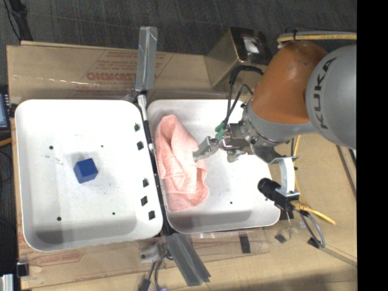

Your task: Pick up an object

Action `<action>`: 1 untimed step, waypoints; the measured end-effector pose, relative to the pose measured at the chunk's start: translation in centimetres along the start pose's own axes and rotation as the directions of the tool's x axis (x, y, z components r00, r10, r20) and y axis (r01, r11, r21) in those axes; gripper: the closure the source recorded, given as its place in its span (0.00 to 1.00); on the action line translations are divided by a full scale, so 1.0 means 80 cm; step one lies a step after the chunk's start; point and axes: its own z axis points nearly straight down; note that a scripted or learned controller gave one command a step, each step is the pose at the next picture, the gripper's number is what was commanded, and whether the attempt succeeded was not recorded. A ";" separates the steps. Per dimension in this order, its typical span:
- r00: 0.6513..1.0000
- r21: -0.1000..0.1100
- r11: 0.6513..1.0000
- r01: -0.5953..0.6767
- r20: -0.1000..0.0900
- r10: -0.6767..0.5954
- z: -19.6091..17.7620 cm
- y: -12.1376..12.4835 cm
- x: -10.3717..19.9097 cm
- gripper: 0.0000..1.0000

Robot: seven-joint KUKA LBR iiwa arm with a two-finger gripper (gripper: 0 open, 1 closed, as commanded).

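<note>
So you've got the gripper (203, 150) over the right bin's (242, 217) left edge, fingers can't-tell, touching the pink towel (179, 165).

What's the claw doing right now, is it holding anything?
Claw: at the edge of the pink cloth in the right bin; open or closed cannot be told.

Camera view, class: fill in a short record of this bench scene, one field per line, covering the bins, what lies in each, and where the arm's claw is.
left bin: holds a blue cube, lying apart from the walls
right bin: holds a crumpled pink cloth along its left side
arm: reaches in over the right bin
claw: at the cloth's right edge; grip on it cannot be told
blue cube: untouched
</note>
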 end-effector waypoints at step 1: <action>1.000 -0.002 1.000 0.030 0.000 -0.030 0.134 0.030 -0.079 0.00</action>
